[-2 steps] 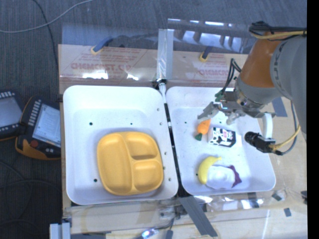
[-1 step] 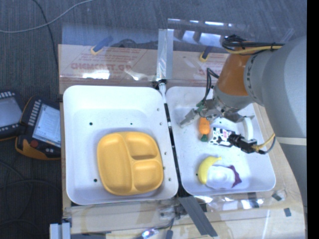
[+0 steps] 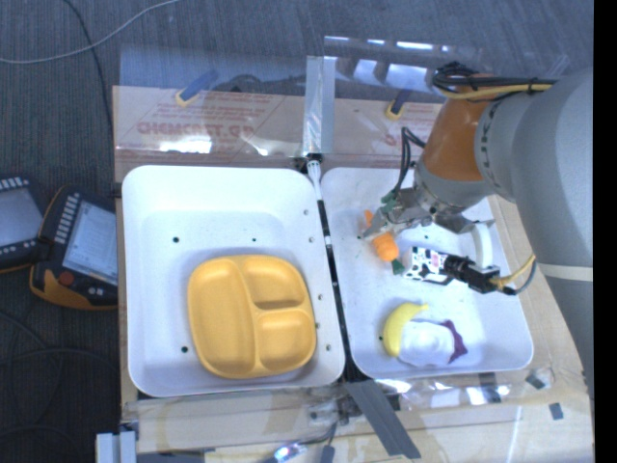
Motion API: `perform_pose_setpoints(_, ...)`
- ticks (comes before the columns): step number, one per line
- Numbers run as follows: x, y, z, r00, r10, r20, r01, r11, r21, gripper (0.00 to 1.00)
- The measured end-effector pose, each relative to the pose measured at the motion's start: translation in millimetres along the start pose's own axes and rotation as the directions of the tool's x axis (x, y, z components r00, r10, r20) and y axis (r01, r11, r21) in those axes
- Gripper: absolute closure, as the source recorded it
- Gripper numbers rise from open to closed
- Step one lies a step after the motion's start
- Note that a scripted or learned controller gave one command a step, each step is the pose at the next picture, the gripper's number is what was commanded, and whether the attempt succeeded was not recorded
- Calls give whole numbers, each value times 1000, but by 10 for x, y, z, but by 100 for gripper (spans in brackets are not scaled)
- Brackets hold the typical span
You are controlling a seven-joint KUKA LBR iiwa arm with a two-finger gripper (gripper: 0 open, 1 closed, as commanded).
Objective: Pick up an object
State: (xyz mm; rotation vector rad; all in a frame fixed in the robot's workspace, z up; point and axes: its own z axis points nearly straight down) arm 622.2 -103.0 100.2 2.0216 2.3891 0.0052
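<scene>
Camera view has my arm (image 3: 540,152) over the right bin (image 3: 511,355); the left bin (image 3: 154,210) holds a yellow tray (image 3: 253,313). My gripper (image 3: 400,215), grip unreadable, hangs beside a small orange object (image 3: 386,248).

Both white bins (image 3: 154,201) look like smooth moulded plastic w/ a slight sheen. Yellow divided tray (image 3: 253,313), well left of the gripper (image 3: 397,222): matt plastic, smooth. Arm shell (image 3: 554,162) is smooth grey, semi-gloss; orange band (image 3: 453,143) glossier. Just below the gripper, small orange piece (image 3: 386,248) looks plastic. White-purple bundle (image 3: 431,343) further below looks soft, cloth-like. Floor (image 3: 67,66): rough dark carpet.
</scene>
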Motion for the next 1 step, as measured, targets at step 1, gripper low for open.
perform_pose_setpoints(1,500,341,-1256,993,114,-2,-114,993,12,100)
